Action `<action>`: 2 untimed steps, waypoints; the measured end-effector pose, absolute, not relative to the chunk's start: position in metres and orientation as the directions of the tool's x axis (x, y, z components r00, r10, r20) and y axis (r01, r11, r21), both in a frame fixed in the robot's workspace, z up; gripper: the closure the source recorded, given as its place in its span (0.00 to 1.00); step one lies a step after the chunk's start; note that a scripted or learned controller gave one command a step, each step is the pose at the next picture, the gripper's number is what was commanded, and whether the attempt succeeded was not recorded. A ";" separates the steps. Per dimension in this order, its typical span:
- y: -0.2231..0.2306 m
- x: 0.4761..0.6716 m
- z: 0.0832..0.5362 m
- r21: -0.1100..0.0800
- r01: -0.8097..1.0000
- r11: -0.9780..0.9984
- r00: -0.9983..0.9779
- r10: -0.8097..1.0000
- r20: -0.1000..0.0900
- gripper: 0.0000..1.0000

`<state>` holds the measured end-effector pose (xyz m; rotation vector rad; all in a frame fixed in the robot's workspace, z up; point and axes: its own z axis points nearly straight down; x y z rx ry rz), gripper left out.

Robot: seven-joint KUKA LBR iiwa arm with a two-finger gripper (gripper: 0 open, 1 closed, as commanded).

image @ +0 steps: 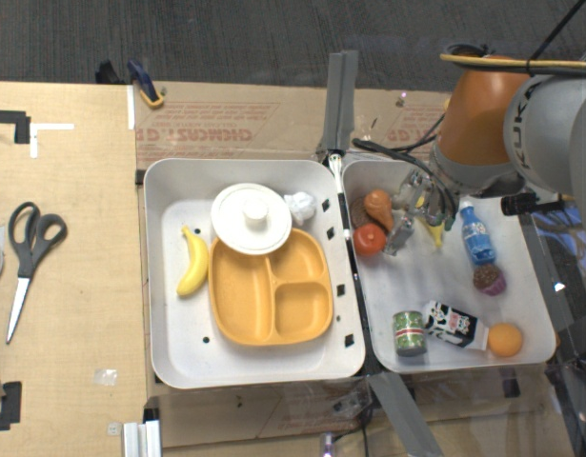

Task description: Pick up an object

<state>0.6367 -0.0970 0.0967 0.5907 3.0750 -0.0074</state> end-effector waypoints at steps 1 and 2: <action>-0.096 0.639 0.108 -0.002 0.367 0.930 -0.930 0.367 -0.018 1.00; -0.028 0.644 0.193 0.001 0.383 0.924 -0.924 0.383 -0.004 1.00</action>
